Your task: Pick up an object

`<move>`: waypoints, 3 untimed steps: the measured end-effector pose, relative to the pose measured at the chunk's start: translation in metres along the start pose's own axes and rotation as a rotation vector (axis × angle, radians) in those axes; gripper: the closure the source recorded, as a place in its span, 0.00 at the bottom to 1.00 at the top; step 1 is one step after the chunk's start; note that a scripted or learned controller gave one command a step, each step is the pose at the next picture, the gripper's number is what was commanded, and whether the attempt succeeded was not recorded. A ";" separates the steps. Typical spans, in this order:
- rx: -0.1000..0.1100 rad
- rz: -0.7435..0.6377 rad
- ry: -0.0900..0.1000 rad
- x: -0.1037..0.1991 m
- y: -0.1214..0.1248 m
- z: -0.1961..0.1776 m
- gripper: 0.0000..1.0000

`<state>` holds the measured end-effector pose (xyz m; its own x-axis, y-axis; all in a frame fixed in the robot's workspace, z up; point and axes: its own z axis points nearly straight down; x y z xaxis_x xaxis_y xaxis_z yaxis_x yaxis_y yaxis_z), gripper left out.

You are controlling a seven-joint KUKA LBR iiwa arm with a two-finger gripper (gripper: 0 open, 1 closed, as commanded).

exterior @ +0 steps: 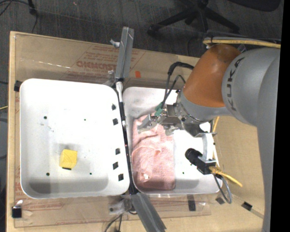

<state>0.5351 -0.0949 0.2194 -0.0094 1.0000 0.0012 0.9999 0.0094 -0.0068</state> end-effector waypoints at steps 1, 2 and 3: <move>-0.030 0.008 -0.006 -0.004 0.036 0.081 0.00; 0.039 -0.126 0.034 -0.029 0.080 0.089 0.00; -0.019 -0.016 -0.002 -0.046 0.104 0.118 0.00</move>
<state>0.6390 -0.1396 0.1008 -0.0255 0.9997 -0.0008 0.9996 0.0255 0.0123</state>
